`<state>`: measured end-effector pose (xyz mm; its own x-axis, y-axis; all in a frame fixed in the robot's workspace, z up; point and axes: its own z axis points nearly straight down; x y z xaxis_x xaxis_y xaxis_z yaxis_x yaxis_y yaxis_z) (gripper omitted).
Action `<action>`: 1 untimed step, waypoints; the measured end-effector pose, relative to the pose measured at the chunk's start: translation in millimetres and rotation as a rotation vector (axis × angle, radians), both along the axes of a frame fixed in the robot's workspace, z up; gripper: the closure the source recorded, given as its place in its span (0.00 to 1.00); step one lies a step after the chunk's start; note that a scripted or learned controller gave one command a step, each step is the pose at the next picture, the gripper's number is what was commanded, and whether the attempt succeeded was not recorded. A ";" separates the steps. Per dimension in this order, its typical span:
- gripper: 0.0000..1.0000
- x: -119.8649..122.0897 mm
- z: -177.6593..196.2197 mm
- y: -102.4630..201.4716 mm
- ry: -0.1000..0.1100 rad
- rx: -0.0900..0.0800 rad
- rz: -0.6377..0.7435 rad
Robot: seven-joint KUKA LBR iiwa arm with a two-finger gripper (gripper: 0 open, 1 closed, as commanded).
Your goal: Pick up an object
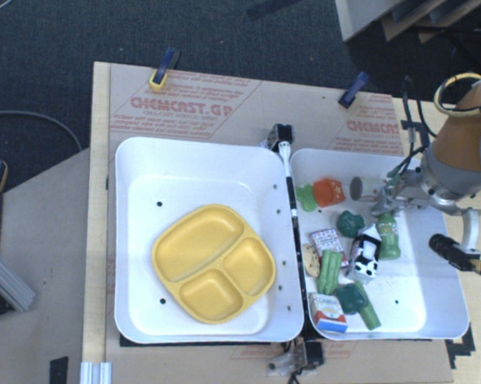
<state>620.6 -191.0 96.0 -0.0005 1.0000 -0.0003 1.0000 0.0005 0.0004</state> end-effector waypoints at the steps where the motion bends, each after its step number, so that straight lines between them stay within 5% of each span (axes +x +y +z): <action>1: 1.00 -0.4 64.0 -3.9 -0.008 -0.003 -0.001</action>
